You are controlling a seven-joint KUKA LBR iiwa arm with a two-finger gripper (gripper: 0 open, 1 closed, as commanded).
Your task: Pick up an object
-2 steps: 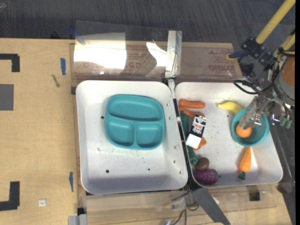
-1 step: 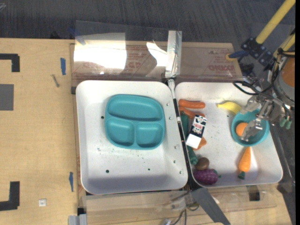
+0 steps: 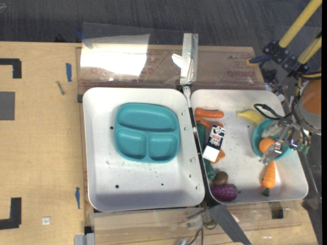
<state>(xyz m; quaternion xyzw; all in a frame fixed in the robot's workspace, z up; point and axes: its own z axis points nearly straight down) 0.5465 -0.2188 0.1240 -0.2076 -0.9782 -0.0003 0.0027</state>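
Observation:
The right bin (image 3: pixel 240 152) holds several toy foods. An orange hot dog (image 3: pixel 208 114) lies at its back left, and a white milk carton (image 3: pixel 214 143) lies below it over an orange piece. A brown kiwi (image 3: pixel 220 177) and purple grapes (image 3: pixel 225 191) sit at the front left. A yellow banana (image 3: pixel 250 116) rests beside a teal bowl (image 3: pixel 257 137), which has an orange fruit (image 3: pixel 265 145) in it. A carrot (image 3: pixel 269 175) lies at the front right. My gripper (image 3: pixel 277 146) hangs low over the bowl's right side, next to the orange fruit and just above the carrot.
The left bin (image 3: pixel 97 157) bears a teal divided plate (image 3: pixel 147 131). A green item (image 3: pixel 201 135) lies along the wall between the bins. Cables and the arm's orange band (image 3: pixel 312 98) crowd the right bin's far right edge. Cardboard lies behind both bins.

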